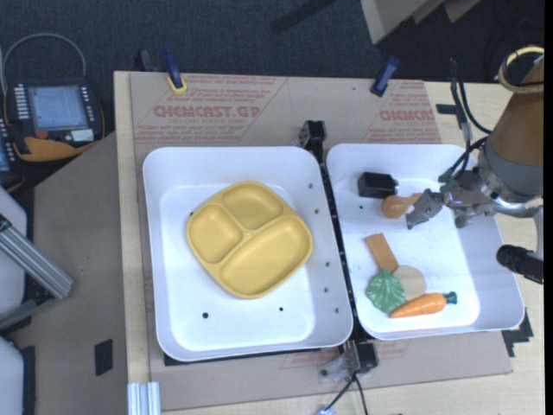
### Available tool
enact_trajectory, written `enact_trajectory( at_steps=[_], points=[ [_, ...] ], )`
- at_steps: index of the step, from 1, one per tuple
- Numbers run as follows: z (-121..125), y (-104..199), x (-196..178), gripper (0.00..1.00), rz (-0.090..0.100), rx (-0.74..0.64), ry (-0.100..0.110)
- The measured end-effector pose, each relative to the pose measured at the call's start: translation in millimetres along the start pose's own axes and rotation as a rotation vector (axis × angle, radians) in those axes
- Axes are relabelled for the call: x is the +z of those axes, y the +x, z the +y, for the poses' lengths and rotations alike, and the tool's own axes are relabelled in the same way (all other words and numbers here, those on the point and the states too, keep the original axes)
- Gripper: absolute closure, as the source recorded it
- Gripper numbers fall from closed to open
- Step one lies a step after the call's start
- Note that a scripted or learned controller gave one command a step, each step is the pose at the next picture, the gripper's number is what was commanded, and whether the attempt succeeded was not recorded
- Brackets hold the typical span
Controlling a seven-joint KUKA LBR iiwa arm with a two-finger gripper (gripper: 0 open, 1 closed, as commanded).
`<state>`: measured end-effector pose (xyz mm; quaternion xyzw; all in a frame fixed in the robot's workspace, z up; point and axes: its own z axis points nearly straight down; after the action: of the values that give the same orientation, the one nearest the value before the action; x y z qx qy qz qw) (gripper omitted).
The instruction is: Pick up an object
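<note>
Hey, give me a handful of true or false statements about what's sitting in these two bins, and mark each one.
1. The yellow divided plate lies in the left bin. True.
2. The toy carrot lies in the left bin. False: it lies in the right bin, near its front edge.
3. The black block sits beside the brown egg-shaped object. True.
4. The green leafy toy rests on the plate. False: it lies in the right bin, next to the carrot.

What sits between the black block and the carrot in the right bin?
In the camera view, between the black block and the carrot lie an orange-brown slab and a pale disc.
</note>
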<state>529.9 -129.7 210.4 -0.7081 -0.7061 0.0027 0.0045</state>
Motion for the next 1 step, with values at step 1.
enact_trajectory(
  at_steps=[1],
  points=[
    [2.0, 0.3, -4.1, 0.0, -0.002, -0.003, -0.008]
  ],
)
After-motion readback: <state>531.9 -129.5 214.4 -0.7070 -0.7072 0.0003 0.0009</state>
